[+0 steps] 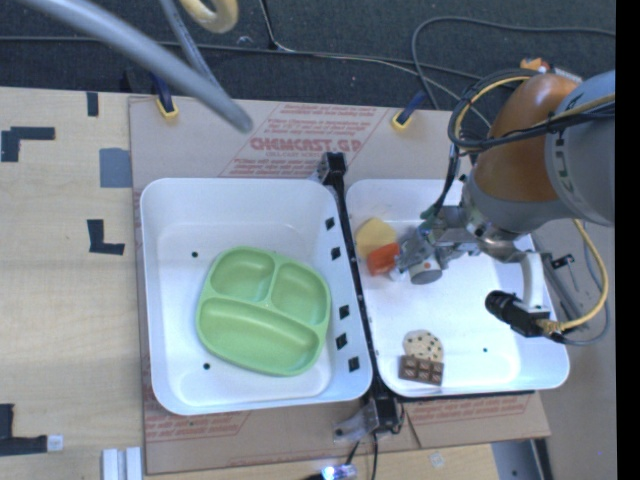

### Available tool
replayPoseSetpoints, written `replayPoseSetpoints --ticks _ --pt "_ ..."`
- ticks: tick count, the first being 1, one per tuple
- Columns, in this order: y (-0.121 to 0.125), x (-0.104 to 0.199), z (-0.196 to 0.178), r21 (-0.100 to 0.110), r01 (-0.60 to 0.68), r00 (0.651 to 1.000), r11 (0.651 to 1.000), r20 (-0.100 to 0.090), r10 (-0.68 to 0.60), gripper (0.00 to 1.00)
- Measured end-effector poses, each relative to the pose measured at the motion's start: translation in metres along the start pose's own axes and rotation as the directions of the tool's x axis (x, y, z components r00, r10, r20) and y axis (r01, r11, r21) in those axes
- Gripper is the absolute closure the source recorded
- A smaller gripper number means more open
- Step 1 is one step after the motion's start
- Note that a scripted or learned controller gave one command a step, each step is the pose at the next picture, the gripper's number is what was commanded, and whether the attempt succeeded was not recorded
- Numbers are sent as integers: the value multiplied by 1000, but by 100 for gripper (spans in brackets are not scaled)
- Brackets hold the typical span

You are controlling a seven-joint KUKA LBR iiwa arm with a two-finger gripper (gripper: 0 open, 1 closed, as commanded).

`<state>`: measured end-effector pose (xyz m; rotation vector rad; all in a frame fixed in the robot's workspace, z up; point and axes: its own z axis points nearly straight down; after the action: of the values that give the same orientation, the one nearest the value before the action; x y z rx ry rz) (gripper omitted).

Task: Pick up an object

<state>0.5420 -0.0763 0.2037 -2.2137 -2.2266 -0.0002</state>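
Two shallow white bins stand side by side on a brown cardboard sheet that lies on the tabletop. A black divider runs between them.

The left bin carries a light green plate with three compartments. The plate lies flat, near the middle of the bin, a little toward the front edge.

The right bin carries some small things. Close to its left wall, in the far half, there is a pale yellow piece, and just in front of it, touching it, a small orange-red piece. Near the front edge of this bin lies a round cookie with dark chips, and directly in front of it, touching it, a brown chocolate bar.

The arm reaches over the far right part of the right bin. Its gripper is low in the bin and points toward the left wall, just beside the orange-red piece and the yellow piece on their right side. If the fingers are spread or pressed together I cannot tell, because the grey metal parts blur into each other there. I also cannot tell whether the gripper touches the orange-red piece.

A black connector with a yellow cable hangs from the wrist over the right side of the bin.
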Motion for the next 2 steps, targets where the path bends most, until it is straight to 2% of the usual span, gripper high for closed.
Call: replayPoseSetpoints --ticks 1,2 --pt "4 55 -12 -1 2 1000 1000 0 -2 100" --pt "20 100 -19 -1 1 1000 1000 0 -1 100"
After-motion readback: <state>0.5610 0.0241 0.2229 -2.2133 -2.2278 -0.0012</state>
